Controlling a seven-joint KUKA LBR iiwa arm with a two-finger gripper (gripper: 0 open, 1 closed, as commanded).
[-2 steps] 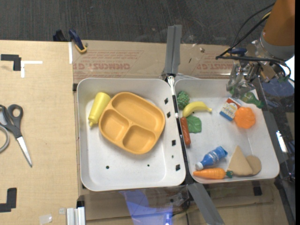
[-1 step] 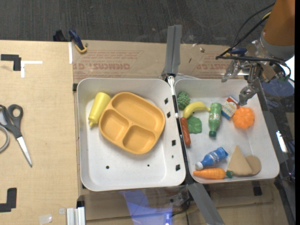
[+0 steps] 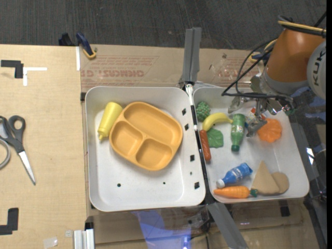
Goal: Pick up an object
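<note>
A: Bench [image 3: 41, 139] is light wood, with two white bins; scissors [image 3: 18, 144] lie at far left.

B: Left bin [image 3: 140, 196]?

A: Orange tray [image 3: 145, 135], with a yellow bottle [image 3: 108, 119] beside it.

B: Right bin [image 3: 290, 191]?

A: Green bottle [image 3: 237, 131], banana [image 3: 215, 120], carrot [image 3: 232, 192], blue bottle [image 3: 234, 175]. Gripper [image 3: 258, 122] hangs between the green bottle and an orange fruit [image 3: 270, 130]. Can't tell how its claw stands.

Right bin [image 3: 298, 154] crowded (toys) — little room
</note>
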